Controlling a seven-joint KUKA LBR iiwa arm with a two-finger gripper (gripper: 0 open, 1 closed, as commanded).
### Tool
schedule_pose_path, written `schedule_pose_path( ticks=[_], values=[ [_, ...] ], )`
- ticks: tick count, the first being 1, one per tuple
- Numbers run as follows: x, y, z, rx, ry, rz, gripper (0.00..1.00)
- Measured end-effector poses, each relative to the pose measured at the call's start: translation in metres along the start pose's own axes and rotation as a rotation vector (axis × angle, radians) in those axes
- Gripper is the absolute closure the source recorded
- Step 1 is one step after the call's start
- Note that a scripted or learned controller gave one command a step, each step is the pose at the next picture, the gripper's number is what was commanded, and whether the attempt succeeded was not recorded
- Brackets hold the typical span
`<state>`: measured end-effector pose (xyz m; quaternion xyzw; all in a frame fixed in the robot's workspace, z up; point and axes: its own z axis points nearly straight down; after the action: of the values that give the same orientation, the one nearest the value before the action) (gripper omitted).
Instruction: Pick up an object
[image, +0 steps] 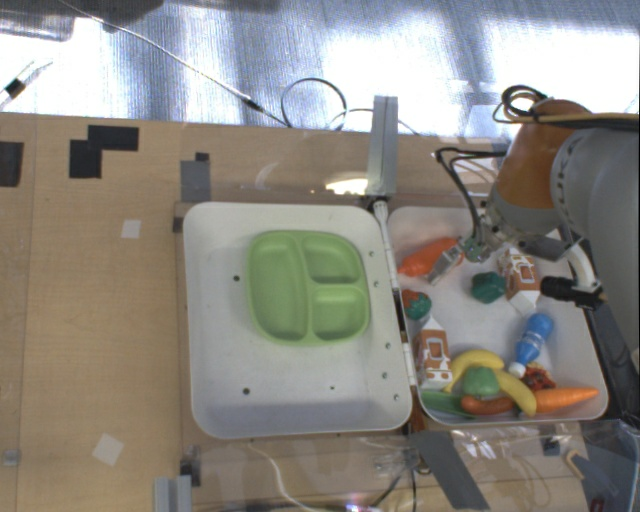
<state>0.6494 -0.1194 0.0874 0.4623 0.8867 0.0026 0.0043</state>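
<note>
The counter (90, 320) carries two white bins. Far left of the claw (478, 245), the left bin (215, 400) holds a green divided plate (307, 285). The claw hangs in the right bin (592, 355); whether it is wide or narrow cannot be told. An orange carrot-like toy (428, 256) lies just left of it, a dark green block (488, 288) just below. The small carton (433, 357)'s print is unreadable.

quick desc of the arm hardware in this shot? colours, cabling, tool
One arm with rounded grey links and a broad orange band above the wrist. Black cables loop loosely beside the band and run down toward the wrist. The tool is small, metallic grey and silver. A black fitting with a white sleeve sticks out below the arm.
</note>
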Motion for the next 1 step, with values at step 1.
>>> schedule_pose_path(
  ticks=[1],
  values=[
    [0.0033,0.0233,0.0001,0.020,0.002,0.092,0.00]
  ],
)
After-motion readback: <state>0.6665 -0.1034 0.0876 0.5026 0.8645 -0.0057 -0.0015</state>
